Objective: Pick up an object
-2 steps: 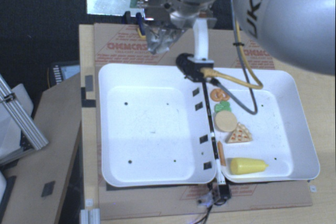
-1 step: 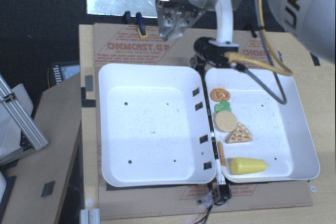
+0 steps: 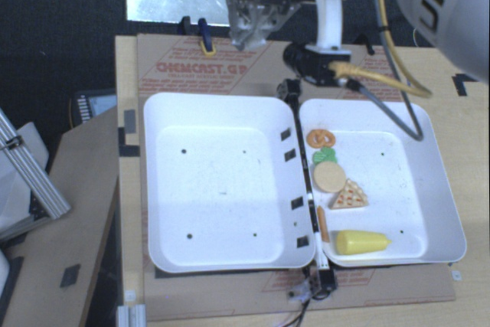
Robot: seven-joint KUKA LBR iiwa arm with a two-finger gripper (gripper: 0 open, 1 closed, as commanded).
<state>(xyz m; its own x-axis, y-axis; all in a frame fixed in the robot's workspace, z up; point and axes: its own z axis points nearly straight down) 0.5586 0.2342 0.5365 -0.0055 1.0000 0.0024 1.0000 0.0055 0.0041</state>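
The right bin [image 3: 429,188] holds several toy foods along its left side: a pretzel [image 3: 321,138], a green piece [image 3: 325,156], a round tan cookie [image 3: 330,178], a pizza slice [image 3: 349,196], a yellow piece [image 3: 361,242] and a thin orange stick [image 3: 322,224]. My gripper [image 3: 249,33] hangs high above the bench's far edge, beyond the left bin [image 3: 161,188], well away from every object. Nothing is seen between its fingers.
A cardboard sheet [image 3: 199,69] lies under both bins. Black clips [image 3: 294,157] line the seam between the bins. A yellow cable [image 3: 390,80] and a grey cable [image 3: 398,115] trail over the right bin's back edge. An aluminium rail [image 3: 31,172] stands at the left.
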